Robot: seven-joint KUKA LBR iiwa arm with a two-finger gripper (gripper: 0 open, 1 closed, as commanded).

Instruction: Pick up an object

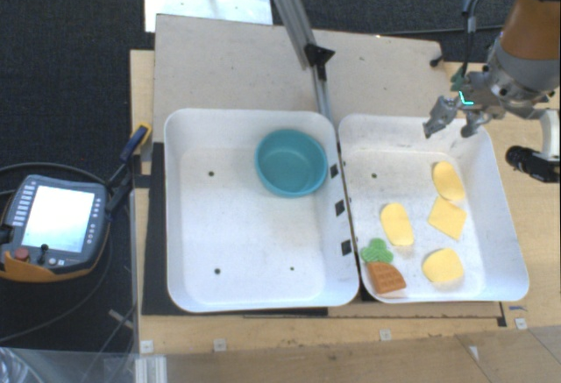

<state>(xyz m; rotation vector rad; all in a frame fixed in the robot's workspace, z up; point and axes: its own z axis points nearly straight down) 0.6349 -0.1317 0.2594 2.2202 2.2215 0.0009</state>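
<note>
Hand is spread open with nothing between the fingers, hovering over the far right corner of the right bin, arm coming in from the right. Pickable items all sit in that bin's near right half: four yellow pieces (oval, square-ish, oval, round) plus an orange piece with a green top at the near left corner. Left bin holds a teal bowl at its far right; a pendant lies left of the tabletop.
</note>
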